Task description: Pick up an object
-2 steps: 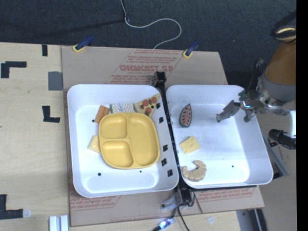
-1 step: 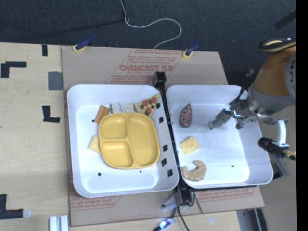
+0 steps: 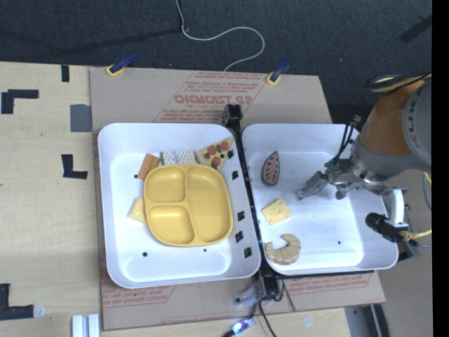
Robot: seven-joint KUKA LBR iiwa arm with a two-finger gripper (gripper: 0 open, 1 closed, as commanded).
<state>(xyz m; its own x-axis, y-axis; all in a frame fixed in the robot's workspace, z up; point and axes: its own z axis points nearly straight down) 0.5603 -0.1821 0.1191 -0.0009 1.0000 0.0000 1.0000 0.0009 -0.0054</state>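
My gripper (image 3: pixel 304 189) hangs over the middle of the right bin (image 3: pixel 351 258), pointing left, with nothing seen in it. A yellow cheese block (image 3: pixel 276 211) lies just below and to the left of it. A watermelon slice (image 3: pixel 271 168) rests further left, near the divider. At the bin's front left lies a tan croissant-like piece (image 3: pixel 283 249). The left bin (image 3: pixel 119 251) holds a yellow divided plate (image 3: pixel 188 203), with an orange piece (image 3: pixel 148 165), a pizza slice (image 3: pixel 217 152) and a pale yellow wedge (image 3: pixel 136 210) around it.
The grey arm with its orange band (image 3: pixel 387 121) comes in over the right bin's right wall. A black divider (image 3: pixel 242 188) runs between the bins. A thin cable (image 3: pixel 224 37) loops on the dark floor behind the bench.
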